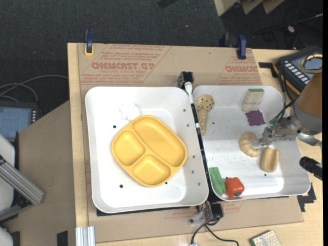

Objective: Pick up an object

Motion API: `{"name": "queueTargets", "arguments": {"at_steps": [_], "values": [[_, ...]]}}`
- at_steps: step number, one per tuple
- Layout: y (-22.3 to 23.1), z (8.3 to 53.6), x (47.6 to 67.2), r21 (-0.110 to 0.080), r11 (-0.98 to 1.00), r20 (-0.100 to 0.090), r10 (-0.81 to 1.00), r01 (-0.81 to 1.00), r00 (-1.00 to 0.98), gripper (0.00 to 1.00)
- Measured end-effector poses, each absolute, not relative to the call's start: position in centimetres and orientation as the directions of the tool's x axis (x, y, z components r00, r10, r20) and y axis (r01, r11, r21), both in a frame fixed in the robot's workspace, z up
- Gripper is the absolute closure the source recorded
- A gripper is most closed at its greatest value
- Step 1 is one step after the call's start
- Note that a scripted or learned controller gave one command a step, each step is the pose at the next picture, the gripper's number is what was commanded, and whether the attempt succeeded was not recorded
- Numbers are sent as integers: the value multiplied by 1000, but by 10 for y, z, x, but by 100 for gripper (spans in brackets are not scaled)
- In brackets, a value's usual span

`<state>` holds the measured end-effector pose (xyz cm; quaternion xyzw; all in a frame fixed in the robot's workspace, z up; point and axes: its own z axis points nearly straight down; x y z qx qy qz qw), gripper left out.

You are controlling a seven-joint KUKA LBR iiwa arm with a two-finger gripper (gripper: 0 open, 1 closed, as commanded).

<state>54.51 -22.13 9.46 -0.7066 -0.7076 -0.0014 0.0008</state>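
Note:
The right bin (pixel 287 188) holds several toy foods. A tan croissant (pixel 249 144) lies near its middle, with a tan bread-like piece (pixel 268 160) just to its right. My gripper (pixel 270 136) hangs low over the gap between these two, by the croissant's right end. Behind it, the grey arm with its orange band (pixel 311 102) comes in from the right. A speckled cone (pixel 204 109) lies at the bin's left wall. A purple piece (pixel 254 118) and a pink and green patterned block (pixel 252 99) sit at the back. A green piece (pixel 216 179) and a red one (pixel 234 186) rest at the front left.
The left bin (pixel 102 188) holds a yellow divided plate (pixel 148 150). A black divider rail (pixel 195 118) runs between the bins. A pendant-like device (pixel 302 68) lies on the bench at the far right. Blue clamps (pixel 89 40) stand at the board's back edge.

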Motion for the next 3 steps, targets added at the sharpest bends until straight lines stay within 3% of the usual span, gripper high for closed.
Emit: {"name": "queueTargets", "arguments": {"at_steps": [1,2,3], "values": [[-127,87,631,12,11,-1,1000,1000,-11,100],[-134,85,626,2,0,0,1000,1000,0,0],[-174,85,665,-18,-1,12,1000,1000,1,0]]}}
